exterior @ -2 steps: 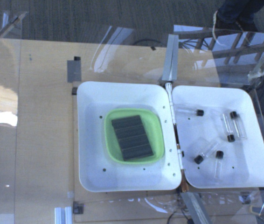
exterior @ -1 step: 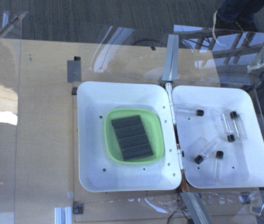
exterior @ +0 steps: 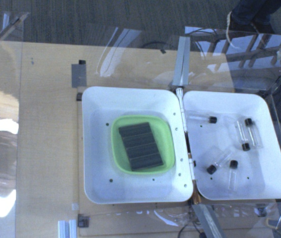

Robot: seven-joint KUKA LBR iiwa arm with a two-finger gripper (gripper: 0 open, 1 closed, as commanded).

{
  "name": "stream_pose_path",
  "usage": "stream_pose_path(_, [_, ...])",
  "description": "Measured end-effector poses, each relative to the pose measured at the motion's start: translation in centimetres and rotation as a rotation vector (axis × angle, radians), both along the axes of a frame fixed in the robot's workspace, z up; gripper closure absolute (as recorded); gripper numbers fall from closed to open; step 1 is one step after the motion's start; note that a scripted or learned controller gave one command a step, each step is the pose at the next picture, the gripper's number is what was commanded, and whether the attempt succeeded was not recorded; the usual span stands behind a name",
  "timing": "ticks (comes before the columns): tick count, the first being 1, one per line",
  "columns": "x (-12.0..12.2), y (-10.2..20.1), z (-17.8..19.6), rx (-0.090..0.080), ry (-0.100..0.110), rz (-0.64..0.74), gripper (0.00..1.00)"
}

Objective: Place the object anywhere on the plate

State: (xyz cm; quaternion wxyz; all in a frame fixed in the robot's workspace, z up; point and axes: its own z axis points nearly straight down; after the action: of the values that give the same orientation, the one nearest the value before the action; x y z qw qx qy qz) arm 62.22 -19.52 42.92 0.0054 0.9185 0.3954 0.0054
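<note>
A green square plate (exterior: pixel 117 148) sits in the middle of the left white bin (exterior: pixel 96 113). On the plate lies a dark grey ribbed rectangular block (exterior: pixel 140 146), flat and slightly turned, well inside the plate's rim. Nothing touches the block.
The right white bin (exterior: pixel 264 182) holds several clear vials with black caps, among them one at the back left (exterior: pixel 212 119), one at the back right (exterior: pixel 248 121) and one near the front (exterior: pixel 211 169). A metal post (exterior: pixel 182 63) stands behind the seam between the bins.
</note>
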Motion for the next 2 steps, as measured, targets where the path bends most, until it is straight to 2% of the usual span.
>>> stream_pose_path(1, [-2.7, -0.3, 0.7, 0.001, 0.002, -0.078, 0.00])
stream_pose_path(2, [3.4, -0.2, 0.7, -0.001, 0.002, 0.096, 0.00])
